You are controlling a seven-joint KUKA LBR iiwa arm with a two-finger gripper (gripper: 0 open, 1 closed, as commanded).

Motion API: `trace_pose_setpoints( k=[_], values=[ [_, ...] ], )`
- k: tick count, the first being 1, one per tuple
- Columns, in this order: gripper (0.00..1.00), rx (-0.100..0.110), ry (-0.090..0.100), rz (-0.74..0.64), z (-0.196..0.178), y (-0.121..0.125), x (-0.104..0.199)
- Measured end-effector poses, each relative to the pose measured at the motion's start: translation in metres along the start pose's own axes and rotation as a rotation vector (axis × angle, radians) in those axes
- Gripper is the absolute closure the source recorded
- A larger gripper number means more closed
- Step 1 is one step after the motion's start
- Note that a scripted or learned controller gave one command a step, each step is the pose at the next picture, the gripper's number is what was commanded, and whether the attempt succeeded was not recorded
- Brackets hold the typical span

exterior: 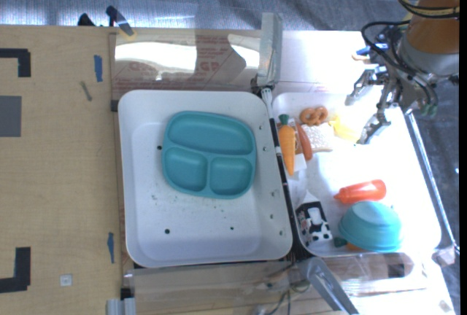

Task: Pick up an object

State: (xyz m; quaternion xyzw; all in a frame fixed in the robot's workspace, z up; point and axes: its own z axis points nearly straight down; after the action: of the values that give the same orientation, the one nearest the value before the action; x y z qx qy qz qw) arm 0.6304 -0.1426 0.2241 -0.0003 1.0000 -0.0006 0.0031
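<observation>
The right bin [419,182] holds the things to pick. At its far edge lie a pretzel [314,115], a pale speckled block [318,137] just near of it and a yellow piece [343,129] beside that. A carrot [287,147] and a red sausage [303,143] lie side by side along the bin's left wall, touching or nearly so. Toward the near edge an orange-red piece [360,191] lies crosswise, and just near of it sits a teal bowl [372,226], tipped over. A small black-and-white toy [314,222] rests in the near left corner.

The gripper [371,108] hangs over the bin's far right part — its fingers [376,124] are spread wide apart, with nothing between them. It is just right of the yellow piece and apart from it. The arm [432,7] comes in over the tabletop's far right corner, its orange band above the wrist.

The left bin [139,182] carries a teal divided plate [209,154], lying flat a little toward the far edge — three compartments, the long one farthest. A brown board [55,160] covers the tabletop left of the bins.
</observation>
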Motion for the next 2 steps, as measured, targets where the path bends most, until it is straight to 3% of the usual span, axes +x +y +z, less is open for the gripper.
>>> trace_pose_setpoints(
  k=[1, 2],
  values=[
    [0.0, 0.0, -0.005, 0.159, 0.123, -0.002, 0.012],
    [0.0, 0.005, -0.014, 0.3, 0.127, 0.031, -0.009]
  ],
)
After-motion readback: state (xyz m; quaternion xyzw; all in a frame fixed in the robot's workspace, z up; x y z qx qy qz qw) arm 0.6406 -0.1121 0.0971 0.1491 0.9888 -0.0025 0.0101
